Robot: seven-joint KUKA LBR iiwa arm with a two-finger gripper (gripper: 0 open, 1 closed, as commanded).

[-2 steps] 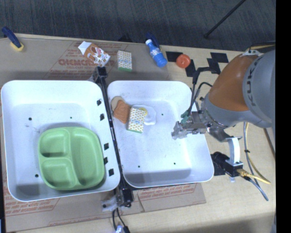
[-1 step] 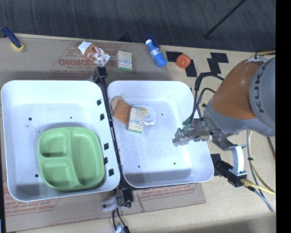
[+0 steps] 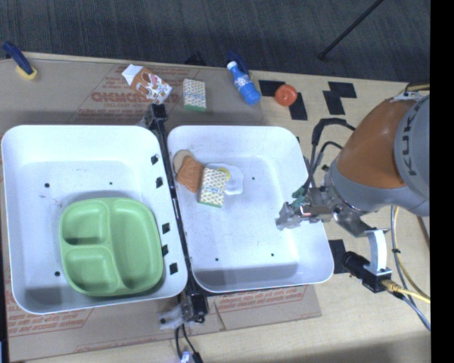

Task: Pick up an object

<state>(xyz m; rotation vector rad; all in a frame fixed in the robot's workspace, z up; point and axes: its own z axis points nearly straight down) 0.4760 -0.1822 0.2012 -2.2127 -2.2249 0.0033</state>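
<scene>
Gripper is parked over the right bin by its right wall, nothing seen between the fingers (gap can't be judged). Pickable items are clustered at that bin's upper left: a yellow-green packet laid against an orange piece. A green divided tray sits in the left bin.

The right bin has open floor across its front half and its right side, room enough to come down. A small cluster of packets crowds its upper left, close against the divider between the bins. In the left bin, a green tray takes up the front, leaving the back and left edge bare
</scene>
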